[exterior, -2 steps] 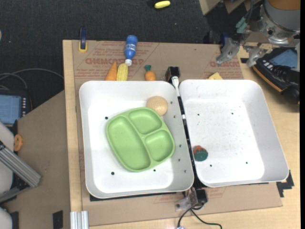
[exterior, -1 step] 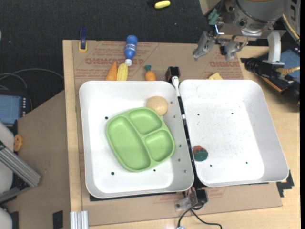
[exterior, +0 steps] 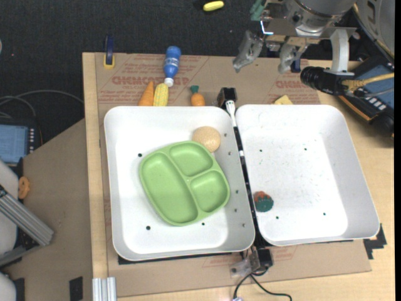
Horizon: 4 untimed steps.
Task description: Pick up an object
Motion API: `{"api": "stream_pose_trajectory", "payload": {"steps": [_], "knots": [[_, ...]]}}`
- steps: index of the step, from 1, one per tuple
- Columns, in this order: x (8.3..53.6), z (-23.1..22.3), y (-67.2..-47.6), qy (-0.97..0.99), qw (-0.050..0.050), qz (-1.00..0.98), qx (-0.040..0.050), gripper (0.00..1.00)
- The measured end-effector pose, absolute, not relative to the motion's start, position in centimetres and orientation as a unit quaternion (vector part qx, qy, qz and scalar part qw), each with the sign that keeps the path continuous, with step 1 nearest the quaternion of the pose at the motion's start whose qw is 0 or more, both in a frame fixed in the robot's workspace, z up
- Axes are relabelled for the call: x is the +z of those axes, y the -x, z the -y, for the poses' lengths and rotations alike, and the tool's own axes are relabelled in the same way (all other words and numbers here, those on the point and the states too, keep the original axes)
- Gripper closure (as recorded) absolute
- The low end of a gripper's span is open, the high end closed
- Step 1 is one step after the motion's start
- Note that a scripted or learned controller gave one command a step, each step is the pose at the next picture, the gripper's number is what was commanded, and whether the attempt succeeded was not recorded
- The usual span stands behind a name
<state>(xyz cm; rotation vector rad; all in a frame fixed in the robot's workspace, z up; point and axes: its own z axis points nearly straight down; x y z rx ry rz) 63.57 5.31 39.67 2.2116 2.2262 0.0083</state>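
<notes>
So far nothing has been picked up, judging by how things lie: the gripper [exterior: 268,50] hangs high above the far edge of the bench, beyond the back rim of the right bin [exterior: 326,115], its two fingers [exterior: 246,50] spread wide with only air between them. Candidates for the pick sit in both bins. In the left bin [exterior: 119,168] a green divided plate [exterior: 183,182] lies flat near the middle, and a tan, rounded object [exterior: 207,138], perhaps a bread roll or a potato, rests touching the plate's far rim. In the right bin a small green and orange object [exterior: 262,201] lies close to the wall nearest the left bin; what it is cannot be made out. Toy vegetables, among them a corn cob [exterior: 161,94] and a small carrot [exterior: 197,97], lie on the cardboard behind the left bin, outside both. Everything remains to do: choosing a target, descending over it, closing, and lifting
</notes>
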Motion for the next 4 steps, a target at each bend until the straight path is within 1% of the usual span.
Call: {"api": "stream_pose_trajectory", "payload": {"steps": [1,2,3,4], "knots": [[25.0,-10.1,-60.8,-0.705,-0.006,-0.709,-0.006,0.0],[18.0,-4.3,-56.5,-0.709,-0.004,-0.705,-0.0049,0.0],[24.6,4.1,-55.8,-0.71,0.004,-0.704,0.0012,0.0],[18.1,3.1,-47.4,-0.708,-0.006,-0.706,-0.004,0.0]]}}
